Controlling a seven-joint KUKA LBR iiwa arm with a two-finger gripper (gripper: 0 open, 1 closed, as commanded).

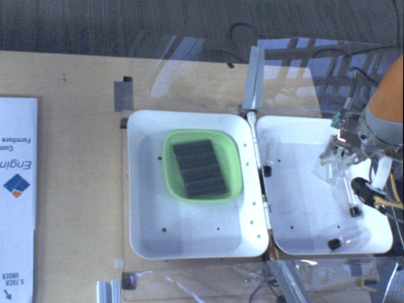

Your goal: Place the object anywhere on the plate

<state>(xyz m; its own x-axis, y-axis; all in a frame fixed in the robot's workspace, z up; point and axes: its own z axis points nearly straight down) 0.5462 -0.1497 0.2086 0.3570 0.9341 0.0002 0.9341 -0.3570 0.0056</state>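
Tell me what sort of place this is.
Probably a robotics lab test bench: two white bins side by side on a wooden bench, a robot arm reaching over the right bin, loose cables, and a green plate carrying a dark ridged object.

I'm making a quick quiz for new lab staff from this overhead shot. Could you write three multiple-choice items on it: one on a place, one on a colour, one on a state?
1. Which bin holds the plate?
A. The left bin
B. The right bin
C. It sits on the bench outside both bins

2. What colour is the plate?
A. Red
B. Green
C. Blue

3. How does the dark ridged object lie?
A. Leaning against a bin wall
B. Flat on the plate
C. On the bench beside the paper sheet

Answers:
1. A: the plate sits inside the left bin, while the gripper is over the right bin.
2. B: its rim is light green.
3. B: the dark ridged object lies flat within the plate's rim.
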